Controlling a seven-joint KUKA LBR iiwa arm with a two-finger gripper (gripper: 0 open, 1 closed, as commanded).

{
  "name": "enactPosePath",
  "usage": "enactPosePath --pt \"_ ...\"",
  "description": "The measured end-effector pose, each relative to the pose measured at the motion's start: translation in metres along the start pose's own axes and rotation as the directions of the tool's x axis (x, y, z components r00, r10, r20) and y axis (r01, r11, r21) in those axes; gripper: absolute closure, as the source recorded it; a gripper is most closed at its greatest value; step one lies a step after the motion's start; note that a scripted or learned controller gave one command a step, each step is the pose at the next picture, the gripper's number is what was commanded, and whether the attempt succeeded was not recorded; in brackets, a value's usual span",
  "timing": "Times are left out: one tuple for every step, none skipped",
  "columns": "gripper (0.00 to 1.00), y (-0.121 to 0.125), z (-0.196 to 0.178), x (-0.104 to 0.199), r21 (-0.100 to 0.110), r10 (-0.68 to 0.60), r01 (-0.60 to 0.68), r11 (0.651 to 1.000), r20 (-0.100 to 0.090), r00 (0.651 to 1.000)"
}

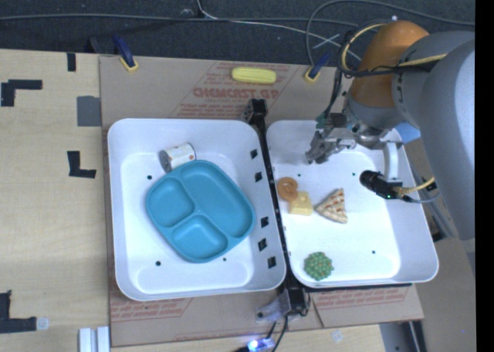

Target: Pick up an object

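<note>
Presently on the bench, item by item:

Arm: grey, orange band above the wrist, reaching in from 3 o'clock.
Gripper (319,151): over the right bin's (386,265) upper part, toward its 11 o'clock corner, pointing down; whether the fingers are parted or closed cannot be told, and nothing is seen between them.
Pizza slice (334,207): right bin, near centre; triangular, long axis running from about 1 o'clock to 7 o'clock, the narrow tip toward 1 o'clock, the wide crust end at the lower side. Apart from the gripper, at its 5 o'clock.
Yellow block (302,204): just beside the slice at its 9 o'clock.
Orange ring (287,187): touching the block at its 11 o'clock, close to the bin's left wall.
Green ball (318,265): right bin, 6 o'clock area, well apart from the others.
Left bin (123,142): holds a blue divided plate (199,210), centred.
Cup (177,156): white, lying on its side at the plate's 11 o'clock.
Yellow piece (253,76): on the cardboard beyond the bins, long axis left to right.
</note>
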State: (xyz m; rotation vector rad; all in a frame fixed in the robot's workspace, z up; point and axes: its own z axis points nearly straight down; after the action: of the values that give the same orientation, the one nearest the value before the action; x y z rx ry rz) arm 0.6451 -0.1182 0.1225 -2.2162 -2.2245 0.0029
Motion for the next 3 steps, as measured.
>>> enactPosePath --pt "1.0 0.003 -0.043 0.004 -0.005 0.002 -0.002 1.0 -0.001 1.0" --pt "1.0 0.004 -0.093 0.005 -0.007 0.002 -0.002 1.0 0.0 1.0" --pt "1.0 -0.023 -0.085 0.051 0.0 0.0 0.0 1.0 -0.001 1.0"
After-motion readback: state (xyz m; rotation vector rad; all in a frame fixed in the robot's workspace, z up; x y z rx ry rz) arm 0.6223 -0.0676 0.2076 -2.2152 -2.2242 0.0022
